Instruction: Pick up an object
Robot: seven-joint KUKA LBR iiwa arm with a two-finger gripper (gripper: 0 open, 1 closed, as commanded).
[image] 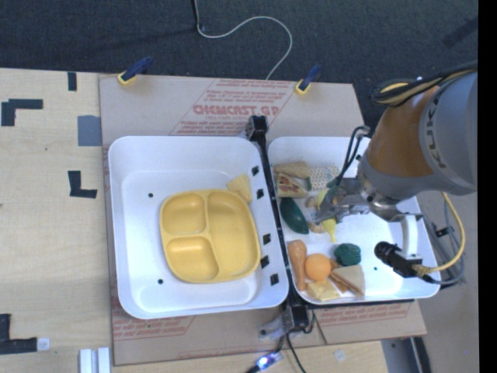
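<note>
- The tool [332,205] is low in the right bin [388,282], among the toy food at its left side; whether it is released or clenched cannot be told.
- Near it lie a dark green piece [294,215], a sandwich [293,180], a carrot [297,259], an orange ball [317,267] and a teal lump [347,252].
- The left bin [136,177] holds a yellow 3-compartment tray [209,235].

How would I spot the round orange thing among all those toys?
Look in the right-hand white bin, down at its near left corner. The small orange ball sits there between a long orange carrot-shaped piece and a tan sandwich wedge. It is the only perfectly round item.
</note>
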